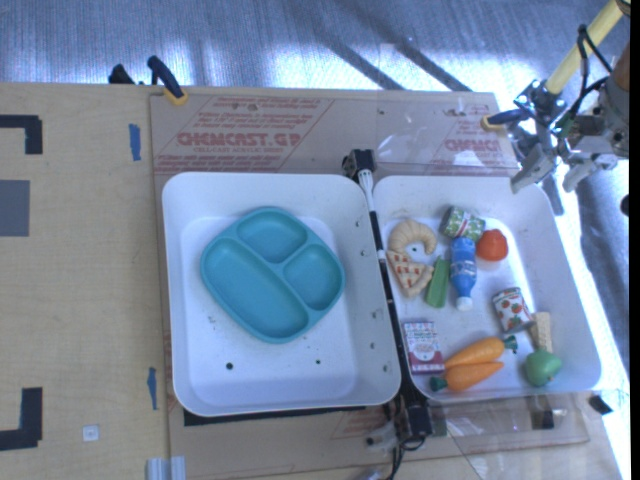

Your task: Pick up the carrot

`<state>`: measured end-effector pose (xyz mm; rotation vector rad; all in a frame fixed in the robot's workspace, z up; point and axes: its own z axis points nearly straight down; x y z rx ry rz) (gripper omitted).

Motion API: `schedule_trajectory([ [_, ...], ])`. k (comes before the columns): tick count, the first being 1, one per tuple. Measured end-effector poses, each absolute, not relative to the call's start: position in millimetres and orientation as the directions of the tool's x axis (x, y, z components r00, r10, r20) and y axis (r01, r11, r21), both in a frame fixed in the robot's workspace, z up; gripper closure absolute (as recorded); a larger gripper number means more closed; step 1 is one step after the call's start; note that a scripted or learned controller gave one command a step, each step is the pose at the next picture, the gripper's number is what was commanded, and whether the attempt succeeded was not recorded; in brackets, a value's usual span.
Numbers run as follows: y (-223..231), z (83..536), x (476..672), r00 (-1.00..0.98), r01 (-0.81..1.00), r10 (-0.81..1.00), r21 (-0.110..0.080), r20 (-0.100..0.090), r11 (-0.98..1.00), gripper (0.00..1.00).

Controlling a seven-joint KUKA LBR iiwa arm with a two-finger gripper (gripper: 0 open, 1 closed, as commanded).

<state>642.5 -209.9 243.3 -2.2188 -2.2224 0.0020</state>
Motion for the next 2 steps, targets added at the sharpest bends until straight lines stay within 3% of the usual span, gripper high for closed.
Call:
schedule_trajectory([
  [1,-159,183,578.3,-0.354,0.935,0.935,-0.004,0.004,0.354,0.00],
  [2,-86,240,538.4,-0.640,0.768,0.768,0.003,0.001,0.640,0.00],
])
